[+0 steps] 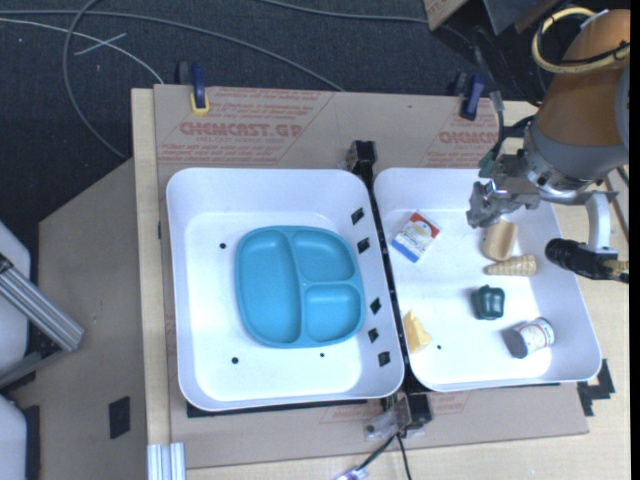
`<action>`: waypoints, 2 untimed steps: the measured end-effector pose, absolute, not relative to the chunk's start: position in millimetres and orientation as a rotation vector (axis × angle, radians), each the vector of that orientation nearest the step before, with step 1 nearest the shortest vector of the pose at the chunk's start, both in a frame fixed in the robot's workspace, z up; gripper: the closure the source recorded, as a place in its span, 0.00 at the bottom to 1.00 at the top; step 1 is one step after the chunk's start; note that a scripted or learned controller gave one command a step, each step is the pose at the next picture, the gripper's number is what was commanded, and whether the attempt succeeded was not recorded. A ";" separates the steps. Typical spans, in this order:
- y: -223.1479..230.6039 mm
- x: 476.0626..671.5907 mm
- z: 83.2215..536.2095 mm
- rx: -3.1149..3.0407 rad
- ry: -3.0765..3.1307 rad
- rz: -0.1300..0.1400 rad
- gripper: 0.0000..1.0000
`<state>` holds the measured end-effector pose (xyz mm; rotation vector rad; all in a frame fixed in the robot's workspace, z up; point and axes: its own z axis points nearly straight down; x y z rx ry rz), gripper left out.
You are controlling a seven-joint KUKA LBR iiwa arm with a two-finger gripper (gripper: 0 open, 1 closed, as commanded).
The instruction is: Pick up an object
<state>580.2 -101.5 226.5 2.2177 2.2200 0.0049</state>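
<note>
- Presently the gripper (492,206) hangs low over the right bin (455,368), near its far edge, just above a tan block (499,239).
- How wide the gripper stands I cannot tell; nothing shows in its hold.
- Candidates in the right bin: the tan block and a cone (511,264) beside it toward the right edge, a packet (416,236) toward the left wall, a green piece (488,302) mid-bin, a jar (529,336) at the near right corner, a yellow wedge (416,331) at the near left.
- The left bin (200,298) carries a blue tray (299,285).
- Progress, as I judge it: the approach looks made, most likely on the tan block; the grasp and the lift are not yet done.
</note>
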 end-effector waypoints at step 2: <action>-4.4 586.9 235.7 2.215 2.228 0.004 1.00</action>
